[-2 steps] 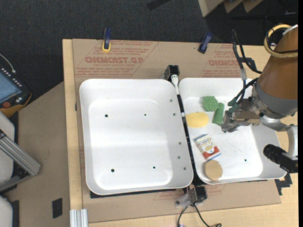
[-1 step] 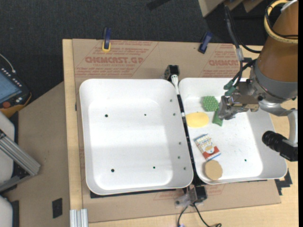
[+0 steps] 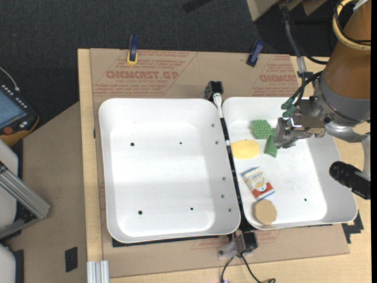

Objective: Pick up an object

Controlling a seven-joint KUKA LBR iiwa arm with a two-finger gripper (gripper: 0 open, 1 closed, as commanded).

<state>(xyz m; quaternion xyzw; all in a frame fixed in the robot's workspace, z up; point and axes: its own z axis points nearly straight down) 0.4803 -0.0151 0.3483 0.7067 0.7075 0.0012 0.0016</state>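
In the right bin (image 3: pixel 330 211), near its far edge, the gripper (image 3: pixel 281 139), its state hidden, hovers just right of a green block (image 3: pixel 270 146).

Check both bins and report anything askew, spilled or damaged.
Nothing stands out. The right bin holds a green bumpy piece, a yellow lemon-like piece, a small packet and a tan round piece, all lying apart and intact. The pincer hangs beside a green block.

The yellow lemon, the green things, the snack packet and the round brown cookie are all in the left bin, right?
Not quite. The camera view shows the lemon, green things, snack packet and cookie all in the right bin, not the left.
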